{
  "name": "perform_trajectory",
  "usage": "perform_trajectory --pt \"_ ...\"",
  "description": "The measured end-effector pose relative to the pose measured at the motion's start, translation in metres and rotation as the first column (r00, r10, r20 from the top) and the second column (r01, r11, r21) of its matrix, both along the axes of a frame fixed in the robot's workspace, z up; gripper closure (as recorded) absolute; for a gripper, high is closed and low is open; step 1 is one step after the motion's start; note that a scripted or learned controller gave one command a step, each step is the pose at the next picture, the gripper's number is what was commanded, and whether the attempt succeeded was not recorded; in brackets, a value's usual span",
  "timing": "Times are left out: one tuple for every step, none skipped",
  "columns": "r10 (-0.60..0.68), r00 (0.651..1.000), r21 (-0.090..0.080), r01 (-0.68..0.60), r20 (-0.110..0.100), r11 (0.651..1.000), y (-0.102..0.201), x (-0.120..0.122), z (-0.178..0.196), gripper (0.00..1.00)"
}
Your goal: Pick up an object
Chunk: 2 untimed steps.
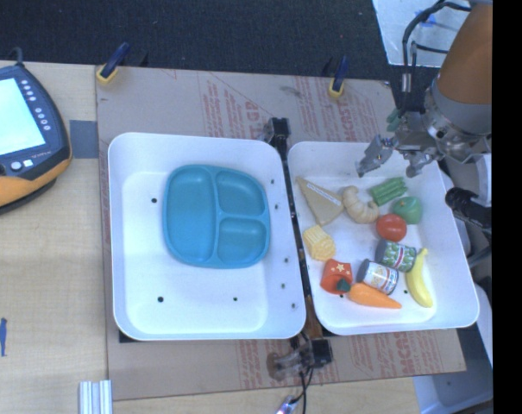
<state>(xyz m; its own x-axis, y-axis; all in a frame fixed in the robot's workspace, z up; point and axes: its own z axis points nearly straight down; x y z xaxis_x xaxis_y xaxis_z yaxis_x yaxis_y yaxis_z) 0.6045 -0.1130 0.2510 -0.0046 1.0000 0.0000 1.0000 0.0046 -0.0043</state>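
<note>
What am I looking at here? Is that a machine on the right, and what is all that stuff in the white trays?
One camera looks down at a slant on a bench. At the right is a robot arm; its gripper, with two open fingers holding nothing, hangs over the right bin. That bin holds toy food: a cheese wedge, tomato, banana, carrot, corn and small cans. The left bin holds a blue divided plate. The arm is meant to pick one item up.

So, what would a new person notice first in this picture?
Probably the blue plate, alone in the left bin. Next, the heap of toy food in the right bin: a tomato, a carrot, a banana. The gripper hangs open over that bin's far edge.
</note>
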Motion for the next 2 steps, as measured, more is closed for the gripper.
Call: perform_trajectory --pt "0.0 1.0 0.001 0.0 -0.001 1.0 -0.052 0.0 -0.16 0.0" --pt "0.0 1.0 0.0 0.0 0.002 1.0 -0.091 0.052 -0.159 0.0"
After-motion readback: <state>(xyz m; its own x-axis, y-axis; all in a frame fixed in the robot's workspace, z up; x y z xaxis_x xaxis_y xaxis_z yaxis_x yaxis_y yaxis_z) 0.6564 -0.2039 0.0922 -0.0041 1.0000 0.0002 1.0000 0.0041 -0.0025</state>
